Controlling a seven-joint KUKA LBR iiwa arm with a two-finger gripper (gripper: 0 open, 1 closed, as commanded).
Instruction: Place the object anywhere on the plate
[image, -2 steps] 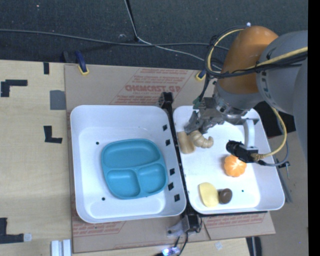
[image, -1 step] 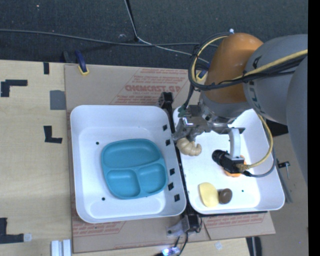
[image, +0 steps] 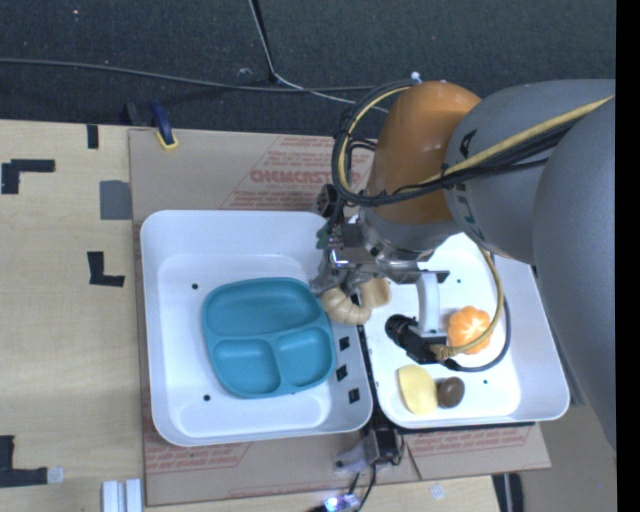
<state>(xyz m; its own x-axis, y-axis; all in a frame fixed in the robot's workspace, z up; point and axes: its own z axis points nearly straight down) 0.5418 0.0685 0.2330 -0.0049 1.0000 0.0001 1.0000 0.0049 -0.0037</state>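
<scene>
A blue three-compartment plate (image: 266, 335) lies in the left white bin (image: 170, 250). My gripper (image: 348, 290) hangs over the divide between the two bins, just off the plate's right rim. A tan, knotted, pastry-like object (image: 358, 302) sits between its fingers, raised above the bin wall. The gripper is shut on that object. The arm's orange band and grey body hide the upper part of the right bin.
The right white bin (image: 535, 395) holds an orange fruit (image: 468, 328), a pale yellow block (image: 417, 389) and a small brown object (image: 451, 391) near its front. Brown cardboard lies under both bins on the wooden bench.
</scene>
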